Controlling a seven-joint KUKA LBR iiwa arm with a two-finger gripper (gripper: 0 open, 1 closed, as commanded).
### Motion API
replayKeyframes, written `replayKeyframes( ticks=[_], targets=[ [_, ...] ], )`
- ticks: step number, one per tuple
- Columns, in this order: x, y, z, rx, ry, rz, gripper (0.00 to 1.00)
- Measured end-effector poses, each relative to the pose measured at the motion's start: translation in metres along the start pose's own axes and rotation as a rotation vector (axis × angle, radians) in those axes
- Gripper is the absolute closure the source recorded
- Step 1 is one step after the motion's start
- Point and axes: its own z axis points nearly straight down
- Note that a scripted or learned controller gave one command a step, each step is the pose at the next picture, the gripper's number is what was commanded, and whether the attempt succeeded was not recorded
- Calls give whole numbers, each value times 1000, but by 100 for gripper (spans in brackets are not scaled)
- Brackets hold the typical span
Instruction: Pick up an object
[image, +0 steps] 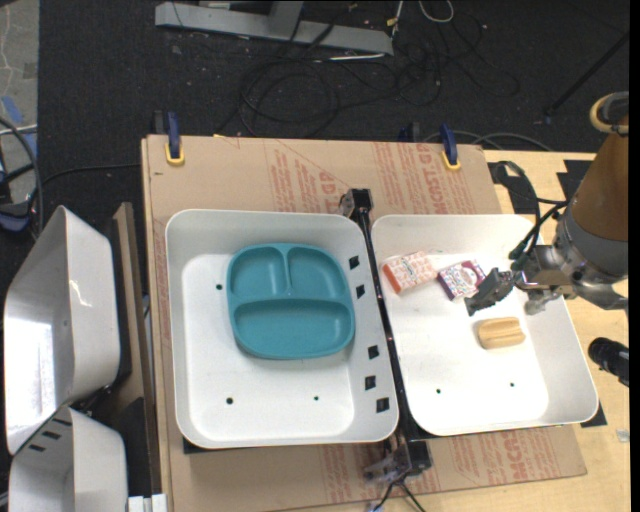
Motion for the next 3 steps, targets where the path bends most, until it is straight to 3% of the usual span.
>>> replayKeyframes(
  ticks=[3],
  targets=[
    [5, -2, 179, 2, 1, 3, 0]
  ],
)
